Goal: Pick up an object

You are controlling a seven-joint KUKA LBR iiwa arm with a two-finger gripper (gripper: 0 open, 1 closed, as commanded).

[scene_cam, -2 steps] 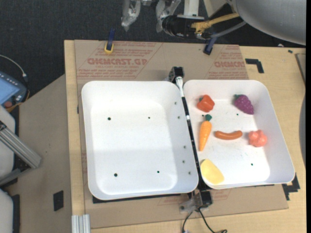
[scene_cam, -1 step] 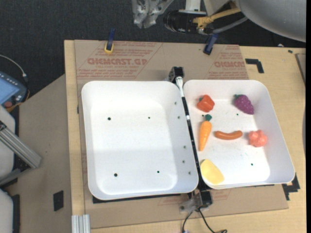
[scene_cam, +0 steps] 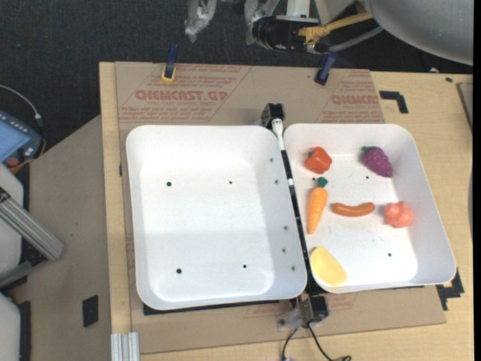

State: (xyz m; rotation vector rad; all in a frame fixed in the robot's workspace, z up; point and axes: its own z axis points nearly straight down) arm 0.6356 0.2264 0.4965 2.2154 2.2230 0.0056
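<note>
My arm (scene_cam: 428, 13) bulks in at the far right, a pale grey mass cut off by the top and right edges, so much of it is out of frame. Below it lies the table (scene_cam: 225, 89), covered by a brown cardboard sheet with reddish lettering, held at the far edge by two blue clips.

The left bin (scene_cam: 150, 262) is the larger white shape, a shallow tray with a few dark dots on its floor. The right bin (scene_cam: 432, 224) sits just beside it, the two rims meeting along a dark seam with a black fitting at each end.

All the toy food lies in the right bin. A carrot (scene_cam: 316, 210) lies along the left wall, green tip pointing far. A sausage (scene_cam: 352, 210) rests in the middle, just right of the carrot. A yellow piece (scene_cam: 328, 266), perhaps a lemon or a chip, sits in the near left corner. Purple grapes (scene_cam: 377, 161) are at the far right, a red pepper (scene_cam: 318, 159) at the far left, and a pinkish fruit (scene_cam: 399, 214), too blurred to name, by the right wall.

My jaws (scene_cam: 229, 10) hang beyond the table's far edge, well apart from the bins, clipped by the top edge and blurred; I cannot tell whether they are open or closed.
</note>
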